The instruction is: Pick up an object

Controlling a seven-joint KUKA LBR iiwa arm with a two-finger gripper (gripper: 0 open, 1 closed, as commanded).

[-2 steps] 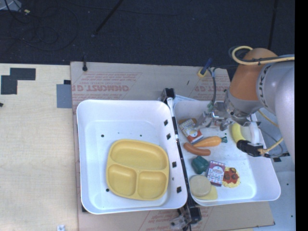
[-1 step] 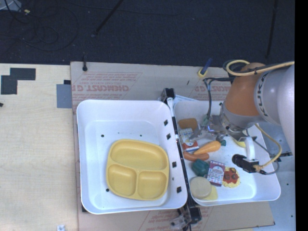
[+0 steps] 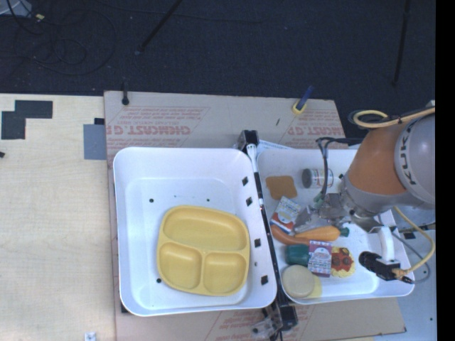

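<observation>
The arm [image 3: 398, 165] reaches in over the right bin [image 3: 359, 290], its orange band bent down toward the clutter, and the gripper [image 3: 328, 206] hangs low just above the carrot [image 3: 313, 234]. I cannot tell if it is clenched or released. The carrot lies near the bin's middle. Just left of it is a small packet [image 3: 286, 214]; above that, a brown square [image 3: 281, 187]. Below the carrot sit a red box [image 3: 320, 256] and a round pale lid [image 3: 299, 281]. The left bin [image 3: 131, 226] holds a yellow divided plate [image 3: 204, 249].
</observation>
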